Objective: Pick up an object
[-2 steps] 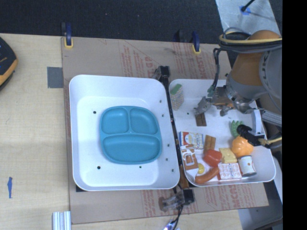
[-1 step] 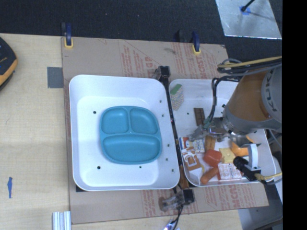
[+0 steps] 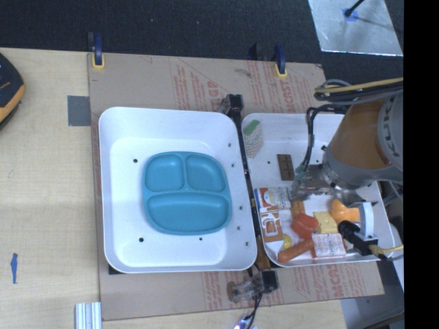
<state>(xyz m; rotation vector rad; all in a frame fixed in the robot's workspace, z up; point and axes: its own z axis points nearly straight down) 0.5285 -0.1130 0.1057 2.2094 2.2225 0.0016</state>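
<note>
**Arm low over the right bin's clutter, grasp not confirmed**

I am watching from the single overhead camera, and starting at the near edge of the bench I am seeing a small clip or connector (image 3: 254, 286) sitting just outside the near corners of the two bins. Moving in, the right bin (image 3: 271, 125) is holding a crowded heap along its near rim: a red sausage-shaped toy (image 3: 293, 251), a red tomato-like piece (image 3: 304, 223), a yellow block (image 3: 326, 221), an orange piece (image 3: 341, 210), a printed card (image 3: 330, 245) and a printed packet (image 3: 273, 214) lying against the bin's left wall. The gripper (image 3: 302, 181) is hanging just above that heap, toward the bin's middle, and I cannot tell how it stands because the wrist and its cabling are covering it. Nothing is visibly lifted, so I am judging that the pick is not yet made.

The left bin (image 3: 110, 184) is carrying a blue divided plate (image 3: 186, 191) at its centre.

Farther back in the right bin, a small brown block (image 3: 285, 166) and a green-and-white packet (image 3: 252, 134) are lying near its far left corner.

My worry: the pieces are touching, so a descent here could wedge between two of them, nudge them aside, or pinch a flat card that slips out.
</note>
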